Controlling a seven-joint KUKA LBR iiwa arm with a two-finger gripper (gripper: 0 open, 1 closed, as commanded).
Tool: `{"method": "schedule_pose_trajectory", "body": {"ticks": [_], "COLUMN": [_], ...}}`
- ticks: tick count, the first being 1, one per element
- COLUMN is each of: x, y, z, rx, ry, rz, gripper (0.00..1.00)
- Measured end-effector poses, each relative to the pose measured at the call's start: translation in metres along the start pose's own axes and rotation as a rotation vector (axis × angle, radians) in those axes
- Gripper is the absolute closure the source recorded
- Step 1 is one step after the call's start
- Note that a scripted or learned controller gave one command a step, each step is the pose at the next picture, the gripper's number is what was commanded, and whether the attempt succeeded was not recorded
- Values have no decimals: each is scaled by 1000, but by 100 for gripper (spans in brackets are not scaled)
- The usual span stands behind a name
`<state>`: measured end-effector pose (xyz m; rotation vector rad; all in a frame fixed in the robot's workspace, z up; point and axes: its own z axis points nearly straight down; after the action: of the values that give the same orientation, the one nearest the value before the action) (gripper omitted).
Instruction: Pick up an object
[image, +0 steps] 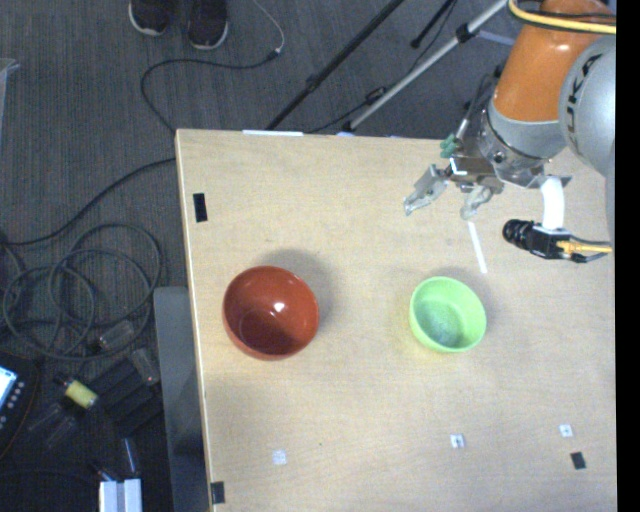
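A red bowl (270, 311) stands upright on the pale wooden table (330, 200), left of centre. A smaller green bowl (448, 314) stands to its right, about a bowl's width away. My gripper (445, 204) hangs over the table's far right part, up and slightly left of the green bowl and well clear of it. Its two fingers (419, 197) are spread open with nothing between them.
A thin white strip (479, 250) lies on the table between the gripper and the green bowl. Small black and white markers (200, 207) dot the tabletop. The table's left edge (190, 300) drops to a floor strewn with cables (70, 290).
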<state>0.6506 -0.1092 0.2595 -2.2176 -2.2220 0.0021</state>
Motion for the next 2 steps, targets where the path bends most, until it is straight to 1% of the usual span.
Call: {"method": "schedule_pose_trajectory", "body": {"ticks": [1, 2], "x": [-115, -54], "y": [-58, -39], "z": [10, 103], "rx": [-1, -1], "ry": [-3, 0], "rz": [-249, -262], "gripper": [0, 0]}}
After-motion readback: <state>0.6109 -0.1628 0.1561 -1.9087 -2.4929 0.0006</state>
